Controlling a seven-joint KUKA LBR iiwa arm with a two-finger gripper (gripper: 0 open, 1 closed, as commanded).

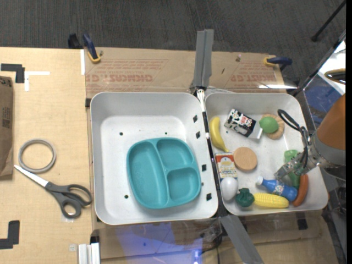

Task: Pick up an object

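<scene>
My gripper (294, 168) low in the right bin (264, 99), near its right wall; fingers too small and cluttered to read, cannot tell their state. Green object (290, 157) just beside it, blue bottle (279, 188) and orange carrot (302, 189) just below. Corn cob (269, 201) along front wall. Further left: tan disc (245, 159), white egg (229, 187), banana (217, 135). Left bin (110, 114) holds teal divided tray (164, 172). Scissors (58, 191) on bench, well left.
</scene>
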